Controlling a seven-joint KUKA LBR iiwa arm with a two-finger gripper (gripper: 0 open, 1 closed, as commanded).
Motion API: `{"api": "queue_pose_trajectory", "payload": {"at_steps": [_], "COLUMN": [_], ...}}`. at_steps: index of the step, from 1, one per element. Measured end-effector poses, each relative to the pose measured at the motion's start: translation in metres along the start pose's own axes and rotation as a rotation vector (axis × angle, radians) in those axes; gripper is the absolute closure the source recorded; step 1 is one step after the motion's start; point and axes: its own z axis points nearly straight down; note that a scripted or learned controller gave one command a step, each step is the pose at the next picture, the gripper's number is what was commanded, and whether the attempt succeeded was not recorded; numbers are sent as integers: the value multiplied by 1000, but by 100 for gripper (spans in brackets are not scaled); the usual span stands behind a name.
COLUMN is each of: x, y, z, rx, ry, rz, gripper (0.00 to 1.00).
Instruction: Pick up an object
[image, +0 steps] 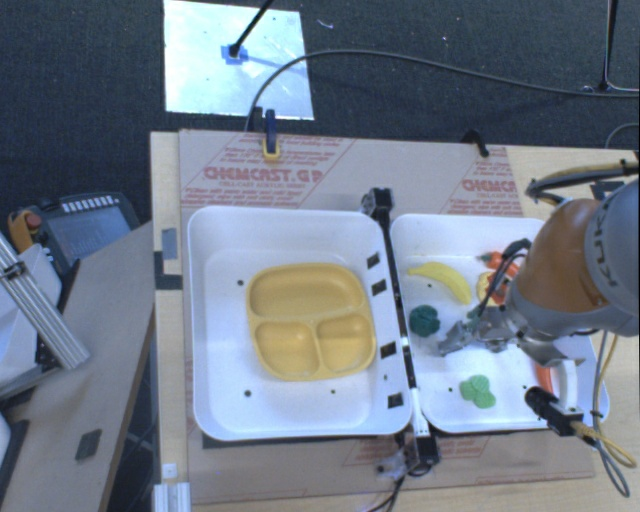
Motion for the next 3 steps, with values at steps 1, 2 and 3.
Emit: {"api": "queue_pose_trajectory", "payload": {"at_steps": [1, 2, 3], "x": [0, 5, 2], "y": [1, 1, -7], "z": [-12, -73, -122], "rx": [-4, -6, -5], "ry": [-1, -2, -2], "rz": [0, -3, -3], "gripper": [100, 100, 100]}}
